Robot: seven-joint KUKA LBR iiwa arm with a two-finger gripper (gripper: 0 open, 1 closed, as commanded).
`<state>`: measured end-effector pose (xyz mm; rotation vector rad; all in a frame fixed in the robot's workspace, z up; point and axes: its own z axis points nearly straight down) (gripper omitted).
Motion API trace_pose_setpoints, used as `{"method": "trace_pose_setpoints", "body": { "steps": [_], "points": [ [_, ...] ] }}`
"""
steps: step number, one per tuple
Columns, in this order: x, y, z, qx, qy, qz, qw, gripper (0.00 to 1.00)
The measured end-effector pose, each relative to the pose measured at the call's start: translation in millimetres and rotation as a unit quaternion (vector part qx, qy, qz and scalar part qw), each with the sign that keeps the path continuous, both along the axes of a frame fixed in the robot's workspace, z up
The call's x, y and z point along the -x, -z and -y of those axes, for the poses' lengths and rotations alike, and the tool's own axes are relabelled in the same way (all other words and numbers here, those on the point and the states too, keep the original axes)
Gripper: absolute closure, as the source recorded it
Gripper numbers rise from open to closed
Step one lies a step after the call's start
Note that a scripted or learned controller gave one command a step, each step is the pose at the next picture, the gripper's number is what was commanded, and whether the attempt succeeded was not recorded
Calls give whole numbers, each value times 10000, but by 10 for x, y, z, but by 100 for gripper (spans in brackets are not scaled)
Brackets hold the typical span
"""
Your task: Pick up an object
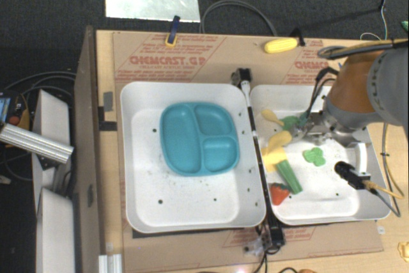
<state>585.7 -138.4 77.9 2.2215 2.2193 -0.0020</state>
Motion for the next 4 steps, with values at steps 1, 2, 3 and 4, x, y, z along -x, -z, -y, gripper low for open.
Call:
{"method": "trace_pose_setpoints", "body": {
  "steps": [1,2,3,4],
  "points": [
    [468,-135,269,-13,8,-14,10000,0],
    [-511,-420,373,10,-39,67,10000,0],
    [-354,-58,-146,-15,-45,4,10000,0],
    [-369,-185,-113,-5,-31,28,10000,100]
  ]
}}
